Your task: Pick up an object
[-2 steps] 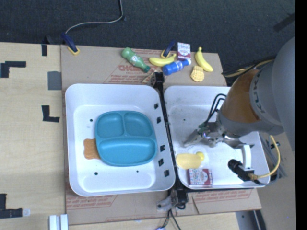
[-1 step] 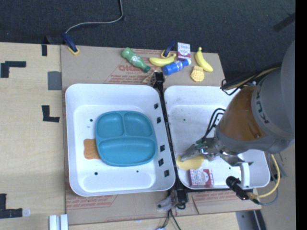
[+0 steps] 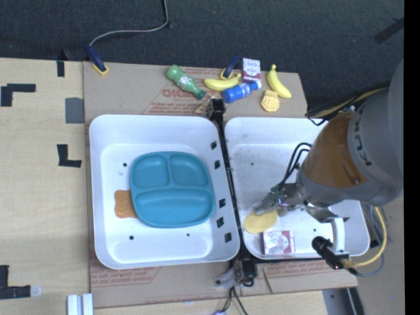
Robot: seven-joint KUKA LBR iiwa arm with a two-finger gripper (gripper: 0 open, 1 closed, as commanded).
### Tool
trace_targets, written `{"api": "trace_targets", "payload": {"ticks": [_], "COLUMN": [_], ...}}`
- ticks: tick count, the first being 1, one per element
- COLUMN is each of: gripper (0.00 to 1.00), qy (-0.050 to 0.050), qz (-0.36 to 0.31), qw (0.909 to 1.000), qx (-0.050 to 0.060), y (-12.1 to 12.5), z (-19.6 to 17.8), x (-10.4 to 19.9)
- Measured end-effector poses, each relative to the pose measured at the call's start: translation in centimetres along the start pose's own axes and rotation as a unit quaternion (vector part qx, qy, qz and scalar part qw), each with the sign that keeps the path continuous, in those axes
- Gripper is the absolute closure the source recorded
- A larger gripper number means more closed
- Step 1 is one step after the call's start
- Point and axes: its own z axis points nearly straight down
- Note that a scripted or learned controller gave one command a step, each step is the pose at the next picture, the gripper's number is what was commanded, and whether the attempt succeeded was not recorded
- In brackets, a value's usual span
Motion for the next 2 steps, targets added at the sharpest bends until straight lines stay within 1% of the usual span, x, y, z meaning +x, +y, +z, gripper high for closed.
{"api": "trace_targets", "payload": {"ticks": [1,2], "gripper": [1.0,0.0], "qy": [0.003,0.002], "qz": [-0.003,-0.003], "qw": [0.9999,0.9999], "qx": [0.01,0.011], "y": [3.25,3.2], "z": [-8.36,-8.31], "x": [7.8,7.71]}}
